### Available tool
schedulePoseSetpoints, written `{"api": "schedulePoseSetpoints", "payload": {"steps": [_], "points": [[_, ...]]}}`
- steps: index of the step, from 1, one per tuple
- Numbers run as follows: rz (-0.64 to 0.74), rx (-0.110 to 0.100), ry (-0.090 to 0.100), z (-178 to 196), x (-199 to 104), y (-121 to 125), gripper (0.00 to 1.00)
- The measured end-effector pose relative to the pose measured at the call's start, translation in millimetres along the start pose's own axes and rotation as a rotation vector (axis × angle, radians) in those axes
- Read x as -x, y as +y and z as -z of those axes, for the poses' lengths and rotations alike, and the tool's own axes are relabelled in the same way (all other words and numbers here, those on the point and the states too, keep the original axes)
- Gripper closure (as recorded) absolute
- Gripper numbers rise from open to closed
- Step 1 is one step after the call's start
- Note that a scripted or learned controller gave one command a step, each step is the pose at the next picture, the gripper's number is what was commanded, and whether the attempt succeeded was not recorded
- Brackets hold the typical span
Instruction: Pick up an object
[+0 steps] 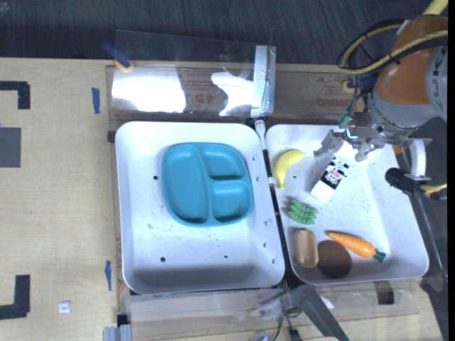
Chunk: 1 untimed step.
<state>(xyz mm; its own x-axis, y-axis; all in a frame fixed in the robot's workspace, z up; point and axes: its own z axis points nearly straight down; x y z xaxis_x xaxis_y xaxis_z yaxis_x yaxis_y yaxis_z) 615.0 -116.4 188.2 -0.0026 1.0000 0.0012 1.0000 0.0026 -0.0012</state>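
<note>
Over the right bin [398, 212], gripper [346, 142] with fingers spread apart, a white-and-black object [328, 179] just beneath, possibly touching, yellow lemon [287, 164], green item [301, 210], carrot [351, 244] nearby, blue tray [207, 183] in left bin [135, 212]

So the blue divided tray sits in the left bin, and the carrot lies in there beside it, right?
Not quite. The blue divided tray does sit in the left bin, but the carrot lies in the right bin, next to a brown ball. The camera view shows this.
</note>
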Motion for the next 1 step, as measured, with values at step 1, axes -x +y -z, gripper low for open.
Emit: {"api": "schedulePoseSetpoints", "payload": {"steps": [1], "points": [[-0.152,0.005,-0.001,-92.5,22.1,1.1,0.00]]}}
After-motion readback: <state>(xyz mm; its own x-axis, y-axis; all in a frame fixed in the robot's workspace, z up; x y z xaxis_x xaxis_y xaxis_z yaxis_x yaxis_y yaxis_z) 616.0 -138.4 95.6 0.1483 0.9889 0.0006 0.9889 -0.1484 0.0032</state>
